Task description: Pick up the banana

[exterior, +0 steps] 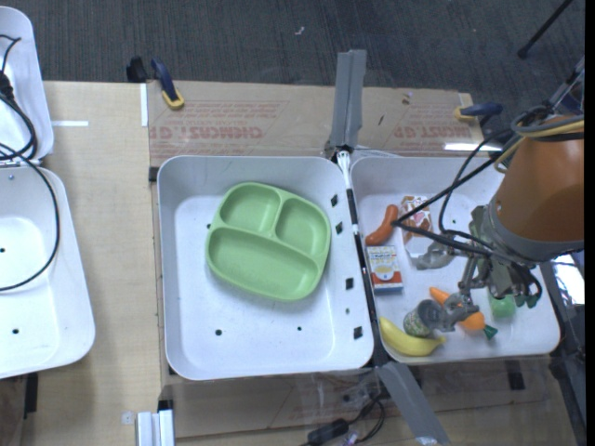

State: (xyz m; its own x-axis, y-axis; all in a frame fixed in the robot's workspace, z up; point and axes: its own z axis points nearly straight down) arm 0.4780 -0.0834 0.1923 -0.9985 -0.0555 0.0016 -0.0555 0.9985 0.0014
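The yellow banana [407, 339] lies in the front left corner of the right bin [530, 342], curved along the front wall. A greyish round object [426, 319] touches its upper side. The arm's grey wrist with the orange band [547, 193] hangs over the right part of this bin. My gripper [468, 289] points down and to the left, over an orange carrot-like toy [460, 307]. It sits to the upper right of the banana and apart from it. Nothing yellow is visible at the gripper.
A green divided plate [270, 240] rests in the left bin [177, 277]. The right bin also holds an orange sausage [380, 225], a small box [385, 269], a printed packet [416, 214] and a green piece [503, 307]. Black cables cross above the right bin.
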